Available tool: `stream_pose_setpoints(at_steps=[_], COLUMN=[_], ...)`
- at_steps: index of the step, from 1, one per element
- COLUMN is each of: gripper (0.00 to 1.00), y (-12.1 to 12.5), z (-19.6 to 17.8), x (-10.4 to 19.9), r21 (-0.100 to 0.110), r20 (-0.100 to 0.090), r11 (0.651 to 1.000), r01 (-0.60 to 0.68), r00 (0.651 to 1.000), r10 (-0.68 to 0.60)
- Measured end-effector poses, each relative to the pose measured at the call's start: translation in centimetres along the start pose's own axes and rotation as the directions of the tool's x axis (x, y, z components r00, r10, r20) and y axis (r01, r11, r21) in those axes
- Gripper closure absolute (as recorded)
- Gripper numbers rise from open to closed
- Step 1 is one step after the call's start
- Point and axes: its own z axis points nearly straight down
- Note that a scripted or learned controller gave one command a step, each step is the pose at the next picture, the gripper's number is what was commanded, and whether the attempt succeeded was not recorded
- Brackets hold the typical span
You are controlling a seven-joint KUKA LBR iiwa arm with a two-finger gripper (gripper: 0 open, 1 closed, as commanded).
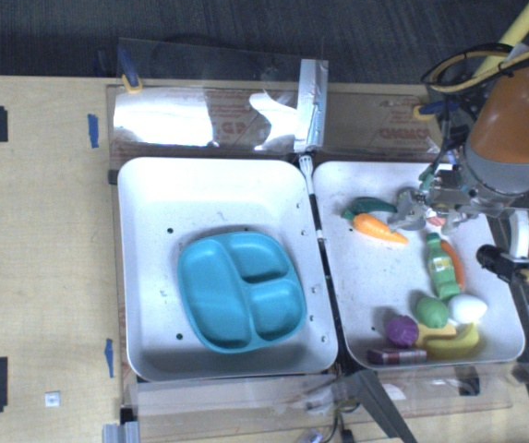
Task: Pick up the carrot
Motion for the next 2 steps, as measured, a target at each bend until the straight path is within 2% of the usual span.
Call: stream_pose_setpoints(at_steps=[1,2], gripper=[0.0,1.0], y=[2.67,2.74], z=[8.63,7.67], x=[4.04,4.06], r21=[-0.01,-0.012], r20=[0.004,0.004], r11=[0.98,0.98], r01=[0.199,0.198], r00=[0.98,0.98], r10=[-0.199,-0.198])
